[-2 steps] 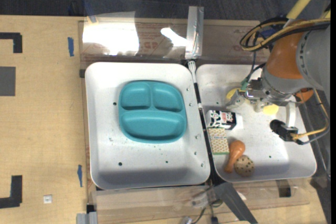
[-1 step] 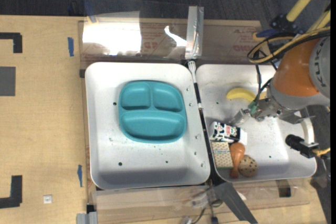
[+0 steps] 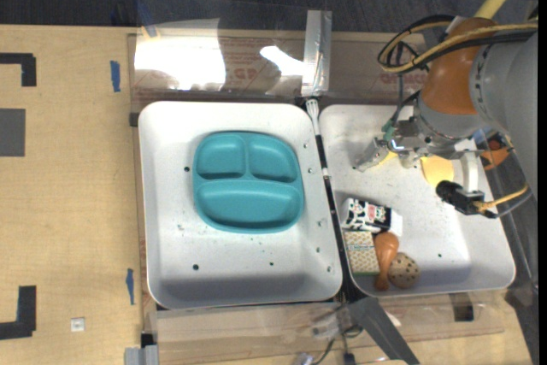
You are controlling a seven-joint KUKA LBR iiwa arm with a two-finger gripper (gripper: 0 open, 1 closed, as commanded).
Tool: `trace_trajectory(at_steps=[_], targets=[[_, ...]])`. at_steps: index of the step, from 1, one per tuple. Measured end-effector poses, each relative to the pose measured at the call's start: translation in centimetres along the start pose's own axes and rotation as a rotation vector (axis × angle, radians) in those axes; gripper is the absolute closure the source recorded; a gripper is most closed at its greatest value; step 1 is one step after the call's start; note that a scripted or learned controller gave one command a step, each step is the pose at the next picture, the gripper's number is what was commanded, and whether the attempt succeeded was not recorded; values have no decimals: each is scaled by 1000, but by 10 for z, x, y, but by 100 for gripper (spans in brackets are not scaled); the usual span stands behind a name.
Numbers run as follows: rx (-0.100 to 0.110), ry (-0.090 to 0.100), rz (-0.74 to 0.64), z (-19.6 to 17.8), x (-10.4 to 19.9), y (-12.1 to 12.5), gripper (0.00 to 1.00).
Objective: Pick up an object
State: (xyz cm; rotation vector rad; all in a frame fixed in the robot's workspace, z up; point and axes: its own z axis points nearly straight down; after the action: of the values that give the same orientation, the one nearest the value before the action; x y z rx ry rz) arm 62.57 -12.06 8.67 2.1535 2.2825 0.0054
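My gripper (image 3: 373, 156) hangs low over the upper left part of the right bin (image 3: 444, 265), pointing toward the bin's left wall. Nothing shows in it. Near the bin's front left lie a black-and-white patterned packet (image 3: 367, 215), an orange carrot-shaped toy (image 3: 386, 250), a speckled tan ball (image 3: 404, 271) and a tan flat piece (image 3: 360, 253). All of these lie well below the gripper in the view, apart from it. A pale yellow object (image 3: 438, 167) peeks out from under the wrist.
The left bin (image 3: 167, 252) holds a teal divided plate (image 3: 248, 181). A narrow divider wall (image 3: 326, 184) separates the two bins. The grey arm with its orange band (image 3: 449, 90) and looping cables covers the right bin's upper right corner.
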Motion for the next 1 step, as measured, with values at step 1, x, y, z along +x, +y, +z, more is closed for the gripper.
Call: trace_trajectory(at_steps=[1], targets=[[3,0,21,0,-61,-26,0]])
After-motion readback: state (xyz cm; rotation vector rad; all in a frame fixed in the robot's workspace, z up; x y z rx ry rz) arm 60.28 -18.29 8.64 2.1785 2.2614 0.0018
